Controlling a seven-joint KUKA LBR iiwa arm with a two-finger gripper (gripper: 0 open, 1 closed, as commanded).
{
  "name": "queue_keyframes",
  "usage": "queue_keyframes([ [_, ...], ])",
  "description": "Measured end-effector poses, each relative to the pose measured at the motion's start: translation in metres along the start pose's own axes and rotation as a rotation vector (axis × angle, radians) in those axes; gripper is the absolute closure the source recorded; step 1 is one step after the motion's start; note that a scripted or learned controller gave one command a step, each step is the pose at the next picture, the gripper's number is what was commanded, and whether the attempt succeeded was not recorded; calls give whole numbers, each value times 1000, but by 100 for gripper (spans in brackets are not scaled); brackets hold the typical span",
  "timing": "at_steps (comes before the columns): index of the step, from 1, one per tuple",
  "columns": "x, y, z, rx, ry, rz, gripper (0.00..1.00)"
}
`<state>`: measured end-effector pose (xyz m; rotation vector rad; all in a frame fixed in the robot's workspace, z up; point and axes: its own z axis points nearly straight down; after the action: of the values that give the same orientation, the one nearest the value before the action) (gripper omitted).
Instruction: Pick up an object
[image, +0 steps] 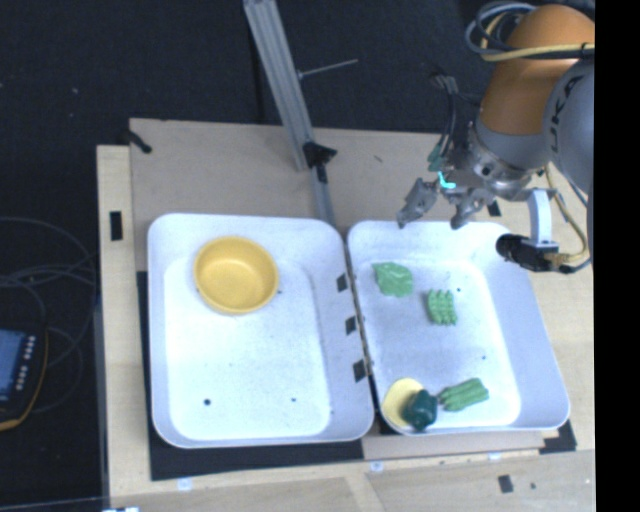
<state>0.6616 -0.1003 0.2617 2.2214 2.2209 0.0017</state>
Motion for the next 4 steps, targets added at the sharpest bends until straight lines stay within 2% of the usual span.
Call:
queue_keyframes([
  [1,0,0,0,0,0,0,0],
  [3,1,0,126,6,-1,1,0],
  [4,0,0,162,2,-2,1,0],
])
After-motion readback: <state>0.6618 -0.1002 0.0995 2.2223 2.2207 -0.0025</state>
